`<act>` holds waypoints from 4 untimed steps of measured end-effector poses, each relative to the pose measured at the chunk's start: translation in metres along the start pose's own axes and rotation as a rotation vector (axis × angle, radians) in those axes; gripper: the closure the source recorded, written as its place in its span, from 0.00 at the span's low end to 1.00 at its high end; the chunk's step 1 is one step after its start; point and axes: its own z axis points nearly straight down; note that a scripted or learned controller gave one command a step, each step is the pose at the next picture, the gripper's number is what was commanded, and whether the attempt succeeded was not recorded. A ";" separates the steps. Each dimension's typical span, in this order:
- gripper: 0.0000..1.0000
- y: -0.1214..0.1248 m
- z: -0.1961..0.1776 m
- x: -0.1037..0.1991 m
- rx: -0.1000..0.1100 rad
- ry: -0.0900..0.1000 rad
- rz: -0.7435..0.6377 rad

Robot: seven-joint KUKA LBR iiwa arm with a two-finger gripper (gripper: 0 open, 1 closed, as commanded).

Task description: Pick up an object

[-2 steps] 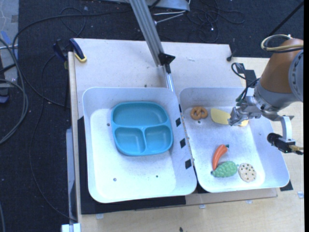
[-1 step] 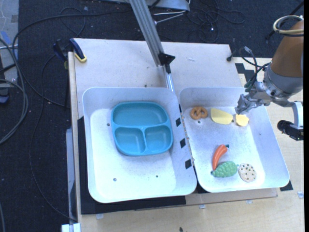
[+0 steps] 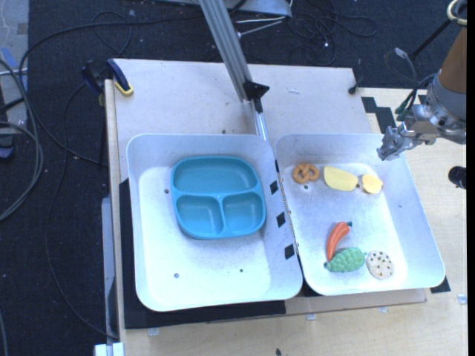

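The right white bin (image 3: 415, 221) holds several toy foods: a brown pretzel (image 3: 305, 173), a yellow piece (image 3: 341, 179), a small orange-yellow piece (image 3: 371, 185), an orange carrot (image 3: 337, 238), a green bumpy item (image 3: 346, 260) and a speckled cookie (image 3: 380, 265). My gripper (image 3: 389, 148) hangs over the bin's far right edge, above and to the right of the yellow pieces. Nothing shows between its fingertips.
The left white bin (image 3: 148, 273) holds a blue divided tray (image 3: 219, 196). A metal pole (image 3: 226, 39) slants down to the gap between the bins. Cables lie on the dark floor around the bench.
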 end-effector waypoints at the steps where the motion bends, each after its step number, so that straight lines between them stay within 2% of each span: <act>1: 1.00 0.001 0.002 0.000 0.006 0.002 0.000; 4: 1.00 -0.025 0.002 0.183 0.010 0.005 -0.005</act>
